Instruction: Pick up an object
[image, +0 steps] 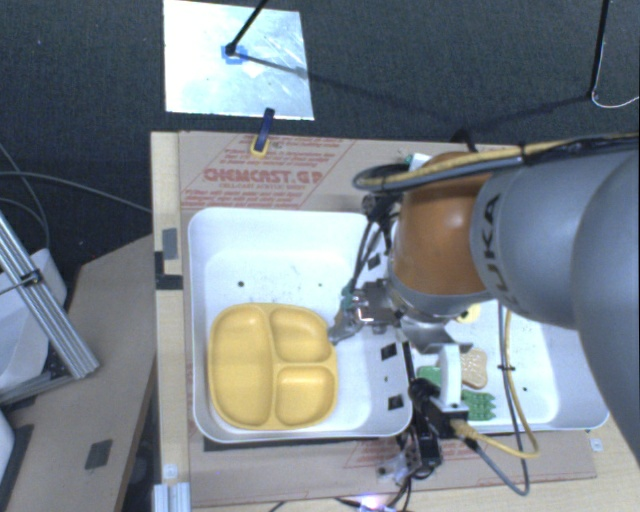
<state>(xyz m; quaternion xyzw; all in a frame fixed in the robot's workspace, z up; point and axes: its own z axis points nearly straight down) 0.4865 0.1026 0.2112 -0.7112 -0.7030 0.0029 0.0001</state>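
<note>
Arm (520, 240): grey, orange band, fills the right side of the worktop (168, 300), wrist hanging over the divide between the two bins.

Left bin (260, 235): white, shallow. Holds the tray (272, 364), yellow, three compartments, lying flat in the bin's near half toward its left wall. Right bin (560, 400): mostly under the arm; a green piece (478, 405) and a tan piece (474, 368) sit near its near edge, too small to name.

End effector (350, 318): low over the left bin, just beside the tray's far right corner. Whether it is wide or narrow, I cannot tell; metal parts and cables crowd the spot. Nothing visibly held.

Handling, judged: tray looks like moulded plastic — light, stiff, smooth and likely slippery. Flat faces offer no purchase. Best hold is the raised rim or a divider wall, pinched across its thickness. Corner nearest the end effector is the obvious place. A rim grasp will let the tray swing, so lift slowly.
</note>
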